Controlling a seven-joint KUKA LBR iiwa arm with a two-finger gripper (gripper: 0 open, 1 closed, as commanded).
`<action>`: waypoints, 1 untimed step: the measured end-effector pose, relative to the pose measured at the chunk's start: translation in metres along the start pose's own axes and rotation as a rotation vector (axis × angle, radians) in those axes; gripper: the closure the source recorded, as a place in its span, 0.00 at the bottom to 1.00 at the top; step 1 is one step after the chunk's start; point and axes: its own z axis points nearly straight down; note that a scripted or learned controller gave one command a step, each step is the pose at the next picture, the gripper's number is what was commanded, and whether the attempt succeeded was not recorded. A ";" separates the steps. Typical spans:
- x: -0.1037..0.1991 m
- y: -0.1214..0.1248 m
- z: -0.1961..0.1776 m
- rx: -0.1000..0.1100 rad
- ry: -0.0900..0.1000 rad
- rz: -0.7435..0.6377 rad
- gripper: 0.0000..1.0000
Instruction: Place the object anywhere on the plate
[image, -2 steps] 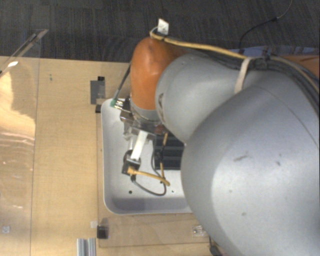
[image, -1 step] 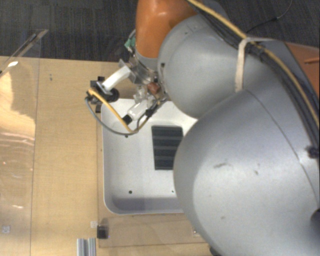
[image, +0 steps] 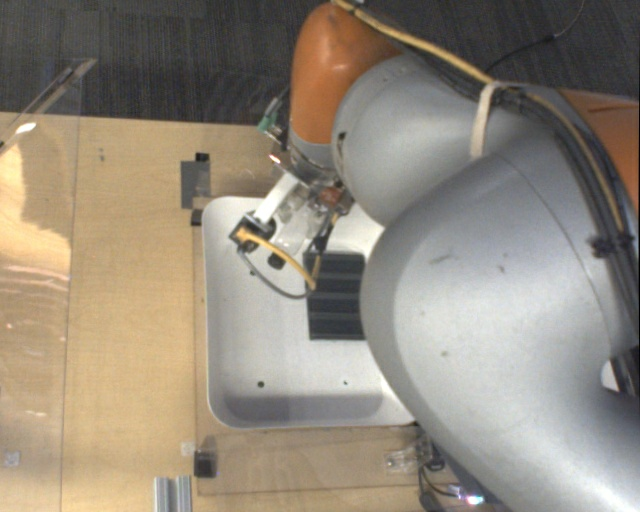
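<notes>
A white bin (image: 250, 370) lies in the middle of the camera view, and the grey arm hides its right side. On the bin floor lies a black ribbed rectangular block (image: 335, 297), its right edge running under the arm. My gripper (image: 303, 222) hangs over the bin's upper part, just above and left of the block's top end. From this angle I cannot tell whether it touches the block. The arm's bulk covers everything to the right.
Small black clamps sit on the wooden bench at the bin's upper left corner (image: 197, 180) and lower left corner (image: 205, 463). A clear sheet (image: 40, 250) covers the bench at the left. The bin floor left of and below the block is bare.
</notes>
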 end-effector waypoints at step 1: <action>0.035 -0.020 -0.061 -0.002 0.005 0.051 1.00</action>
